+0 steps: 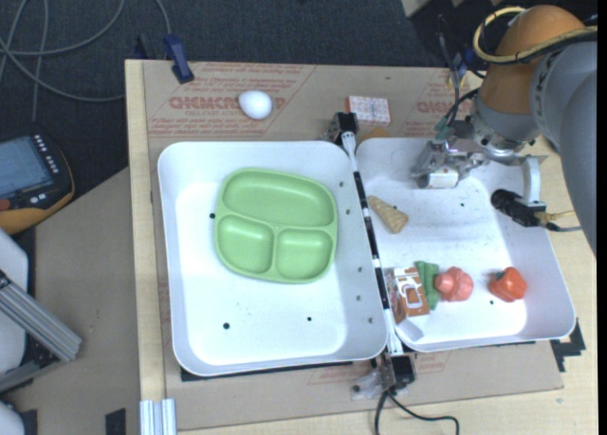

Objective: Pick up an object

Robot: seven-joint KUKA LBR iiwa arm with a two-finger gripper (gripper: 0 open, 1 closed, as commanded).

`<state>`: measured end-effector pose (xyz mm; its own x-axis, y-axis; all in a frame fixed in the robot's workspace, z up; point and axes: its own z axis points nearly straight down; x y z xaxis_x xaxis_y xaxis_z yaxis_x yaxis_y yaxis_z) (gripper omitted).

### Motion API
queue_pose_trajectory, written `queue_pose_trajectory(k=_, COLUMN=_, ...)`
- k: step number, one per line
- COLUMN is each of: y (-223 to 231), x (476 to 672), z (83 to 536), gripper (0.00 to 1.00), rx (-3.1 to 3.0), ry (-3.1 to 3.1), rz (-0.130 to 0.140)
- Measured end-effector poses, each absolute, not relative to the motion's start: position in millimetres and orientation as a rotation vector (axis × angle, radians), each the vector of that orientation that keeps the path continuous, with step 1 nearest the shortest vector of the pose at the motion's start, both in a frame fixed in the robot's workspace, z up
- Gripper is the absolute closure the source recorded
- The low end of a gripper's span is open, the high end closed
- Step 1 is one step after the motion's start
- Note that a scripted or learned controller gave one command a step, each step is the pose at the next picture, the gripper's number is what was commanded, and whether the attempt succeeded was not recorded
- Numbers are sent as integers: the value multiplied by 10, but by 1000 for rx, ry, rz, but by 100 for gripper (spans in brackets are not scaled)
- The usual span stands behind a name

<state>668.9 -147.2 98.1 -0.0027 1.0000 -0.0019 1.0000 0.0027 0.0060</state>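
My gripper [439, 172] hangs low over the far part of the right bin [474, 225], near its back wall, and I see nothing in it. A tan cone-shaped piece [387, 215] lies to its front left, by the divider. Along the bin's near side sit a small orange and white packet [410, 293], a green piece [429, 278], a red tomato-like toy [455, 283] and an orange-red pepper-like toy [509, 283]. All of these lie apart from the gripper.
The left bin [190, 262] holds a green divided plate [277, 225]. A white egg [254, 103], a pink and white box [368, 109] and a blue clamp [177, 59] rest on the bench behind the bins. The arm [531, 63] comes in from the upper right.
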Motion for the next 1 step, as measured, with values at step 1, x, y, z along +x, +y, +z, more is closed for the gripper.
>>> queue_pose_trajectory(k=1, y=-811, x=6282, z=1858, gripper=100, rx=2219, ry=2224, rz=2)
